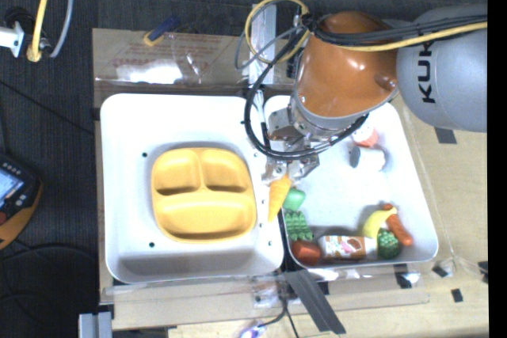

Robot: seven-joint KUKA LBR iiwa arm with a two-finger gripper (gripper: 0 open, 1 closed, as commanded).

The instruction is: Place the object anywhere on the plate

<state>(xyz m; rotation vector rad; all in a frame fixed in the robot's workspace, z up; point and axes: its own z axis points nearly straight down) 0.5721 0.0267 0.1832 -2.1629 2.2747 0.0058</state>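
Claw (282, 174) clamped on the carrot (277, 196), which hangs just right of the plate (204, 194) over the rim between the bins: transport step, judged midway; next, a short leftward carry over the plate, then release.

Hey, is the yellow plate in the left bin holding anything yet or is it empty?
Empty. All three compartments of the yellow plate show bare yellow; the toy carrot hangs below the gripper over the bins' divider.
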